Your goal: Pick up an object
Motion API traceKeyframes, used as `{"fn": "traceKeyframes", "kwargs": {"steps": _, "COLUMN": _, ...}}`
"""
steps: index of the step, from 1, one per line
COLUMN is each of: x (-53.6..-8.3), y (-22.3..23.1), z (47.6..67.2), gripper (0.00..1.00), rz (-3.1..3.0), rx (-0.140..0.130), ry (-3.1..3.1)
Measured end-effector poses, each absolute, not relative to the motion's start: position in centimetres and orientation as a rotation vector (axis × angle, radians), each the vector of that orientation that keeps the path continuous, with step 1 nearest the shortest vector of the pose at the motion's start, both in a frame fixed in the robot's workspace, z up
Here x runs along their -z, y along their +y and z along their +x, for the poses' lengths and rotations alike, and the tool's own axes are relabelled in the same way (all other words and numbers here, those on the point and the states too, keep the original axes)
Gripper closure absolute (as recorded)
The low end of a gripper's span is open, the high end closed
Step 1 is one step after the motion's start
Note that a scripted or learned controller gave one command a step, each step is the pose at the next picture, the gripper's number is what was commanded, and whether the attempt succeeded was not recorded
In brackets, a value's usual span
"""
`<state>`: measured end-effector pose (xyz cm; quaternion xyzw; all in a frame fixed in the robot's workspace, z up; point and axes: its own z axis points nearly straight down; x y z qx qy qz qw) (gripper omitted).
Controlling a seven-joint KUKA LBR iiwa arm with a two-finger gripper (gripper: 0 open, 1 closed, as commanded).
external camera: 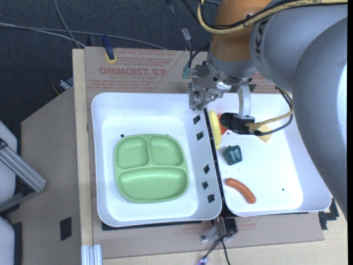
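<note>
Hovering at bins' divider, pincer (197, 101) state unclear; green pepper (232, 154) well below-right, sausage (240, 190) farther

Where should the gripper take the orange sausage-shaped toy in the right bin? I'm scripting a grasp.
Grip the orange sausage toy across its narrow middle, coming straight down from above. It lies flat and slanted on the right bin's floor, apart from the green toy, so fingers probably fit on both long sides.

2 white bins (105, 148). 1 green tray (150, 167) in left bin. Right bin: 1 sausage (240, 190), 1 green pepper (232, 154), 1 yellow obj (214, 128).
</note>
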<state>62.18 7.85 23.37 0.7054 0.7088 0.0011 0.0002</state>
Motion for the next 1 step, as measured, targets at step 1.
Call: {"fn": "traceKeyframes", "kwargs": {"steps": 1, "x": -23.40, "y": 7.58, "z": 62.13, "gripper": 0.00, "rz": 2.220, "rx": -0.001, "ry": 2.223}}
